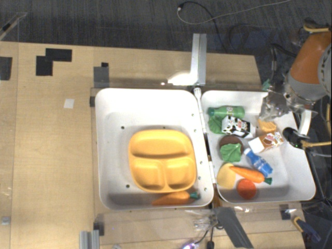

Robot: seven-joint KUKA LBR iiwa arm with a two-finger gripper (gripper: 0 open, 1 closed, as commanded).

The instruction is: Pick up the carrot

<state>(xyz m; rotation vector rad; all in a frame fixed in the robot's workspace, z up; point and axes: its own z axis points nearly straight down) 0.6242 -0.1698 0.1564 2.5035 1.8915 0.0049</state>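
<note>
Gripper (271, 107), grip state unclear, over right bin's (307, 176) far edge, well apart from carrot (248, 173) near its front wall.

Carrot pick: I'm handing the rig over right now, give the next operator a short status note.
Gripper: over the right bin's far right area, above the small packages; finger state unclear, nothing seen held.
Carrot: lying in the right bin's near part, between a yellow item and a blue bottle, a red tomato just in front.
A second carrot lies in the left bin, in front of the yellow tray.
Done: nothing lifted.
Left: reach, grasp, lift.
</note>
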